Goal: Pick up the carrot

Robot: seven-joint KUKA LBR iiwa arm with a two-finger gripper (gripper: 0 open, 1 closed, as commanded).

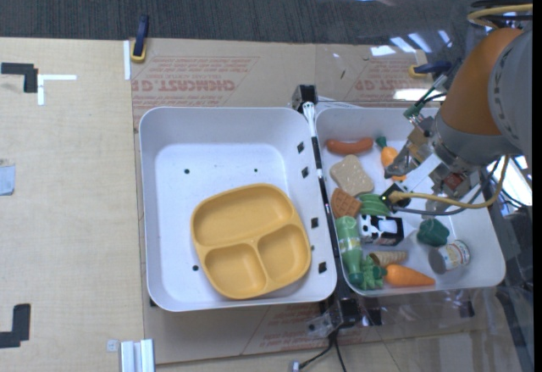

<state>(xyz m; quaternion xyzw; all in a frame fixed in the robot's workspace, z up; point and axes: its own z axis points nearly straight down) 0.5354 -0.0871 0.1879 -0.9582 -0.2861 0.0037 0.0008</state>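
Gripper hovering over the far side of the right bin — whether open or shut I cannot tell.

To do this step well, I judge the arm should come toward the near edge of that bin, where the carrot lies on its side — a smooth orange taper, green tuft touching leafy greens. Straddle its thicker middle across the width; the glossy plastic looks slippery. A small can stands just beside it. The yellow divided plate sits in the left bin.

Carrot crowded by can, greens
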